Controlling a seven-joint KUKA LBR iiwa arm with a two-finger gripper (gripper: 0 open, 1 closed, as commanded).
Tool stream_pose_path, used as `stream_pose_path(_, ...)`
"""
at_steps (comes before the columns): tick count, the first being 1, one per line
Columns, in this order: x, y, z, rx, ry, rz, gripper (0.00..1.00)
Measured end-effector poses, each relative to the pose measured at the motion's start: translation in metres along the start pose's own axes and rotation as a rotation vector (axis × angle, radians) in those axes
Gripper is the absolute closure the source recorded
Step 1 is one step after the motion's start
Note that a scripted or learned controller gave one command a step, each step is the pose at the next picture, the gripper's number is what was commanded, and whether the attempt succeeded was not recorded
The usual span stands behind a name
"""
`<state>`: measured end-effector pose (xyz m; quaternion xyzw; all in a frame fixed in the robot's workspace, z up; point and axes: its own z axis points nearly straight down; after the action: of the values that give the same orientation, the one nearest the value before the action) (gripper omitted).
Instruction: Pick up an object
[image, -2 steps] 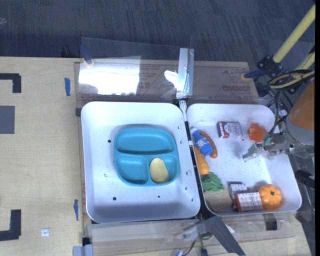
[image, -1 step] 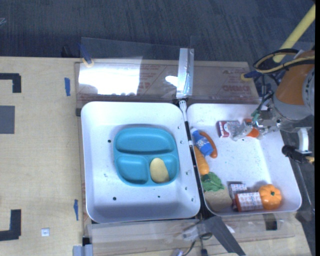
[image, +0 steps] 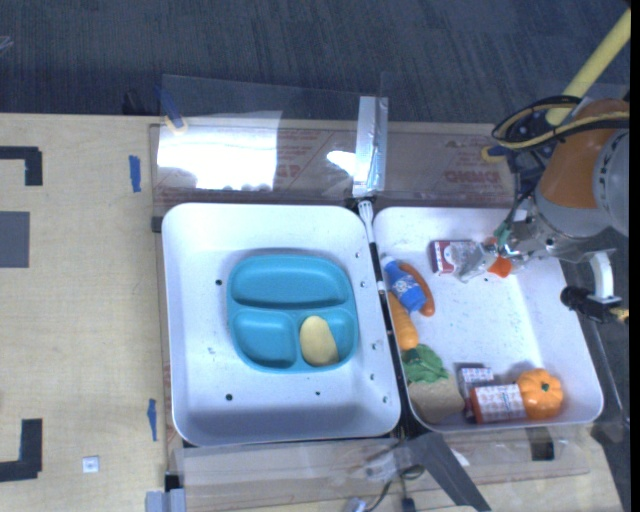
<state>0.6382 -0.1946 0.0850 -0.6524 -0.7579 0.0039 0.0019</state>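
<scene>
Pale wood covers the desk (image: 70, 330), with dark carpet beyond its far edge and two shallow white bins side by side on it.

At the far right corner of the right bin (image: 560, 345) the hand (image: 508, 250) hangs low off the grey arm (image: 590, 180) with its orange band; whether it is spread or pressed together I cannot tell, since the tips blur into the clutter beneath. Just under it lies a crumpled red and white packet (image: 452, 257), with a small orange bit at the hand's tip — touching or merely beside, it is too small to judge.

Moving outward along the left wall of this bin: one blue bottle (image: 406, 284) lying on an orange-red piece, then one carrot (image: 402, 325) below it, then one leafy green toy (image: 424, 364). Against the near wall lie one red can with a white label (image: 496, 402), a smaller dark can (image: 475, 376) just behind it, and one small orange pumpkin (image: 541, 392) touching the red can's right end. Every loose object for picking sits in this bin, seven or so in all.

Left of the divider, the left bin (image: 190, 330) holds one teal tray (image: 290, 305) with three compartments — one long at the far side, two at the near side. One yellow lemon-like fruit (image: 319, 340) rests in the near right compartment.

Behind the bins stand clear plastic panels (image: 260, 150) marked with blue tape.
</scene>
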Motion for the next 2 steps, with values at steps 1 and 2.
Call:
stream_pose_path(1,0.001,0.004,-0.010,-0.009,-0.002,-0.003,1.00)
stream_pose_path(2,0.052,0.018,-0.004,0.009,0.000,0.056,1.00)
